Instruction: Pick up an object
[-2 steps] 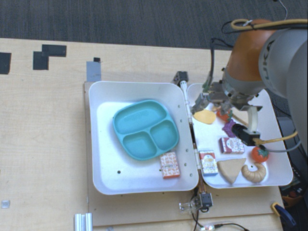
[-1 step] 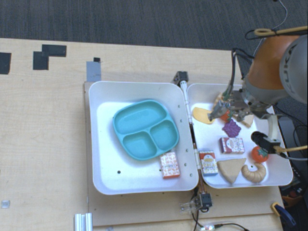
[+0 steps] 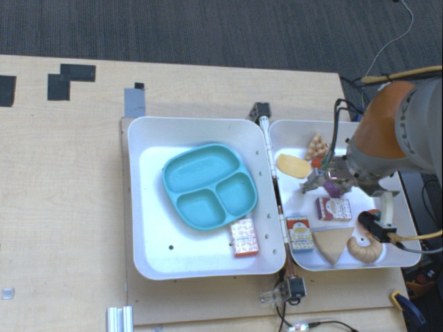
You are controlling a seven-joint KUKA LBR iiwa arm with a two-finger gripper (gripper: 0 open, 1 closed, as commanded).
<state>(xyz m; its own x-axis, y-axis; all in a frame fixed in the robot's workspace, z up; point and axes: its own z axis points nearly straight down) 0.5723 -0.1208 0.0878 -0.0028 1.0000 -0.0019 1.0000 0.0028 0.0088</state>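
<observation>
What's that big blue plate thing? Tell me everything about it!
The blue plate is a light turquoise divided tray that looks like smooth plastic, with rounded corners and three compartments: one long, two smaller. It lies flat and turned at a slant on the floor of the left white bin. Nothing sits in it. A small red-and-white packet lies right at its lower corner.

No legible text: printed faces on the small carton [image 3: 243,238] at 5 o'clock of the blue tray [image 3: 209,185], the red-topped box [image 3: 299,233] and the packet [image 3: 333,209] are too blurred to read.
</observation>
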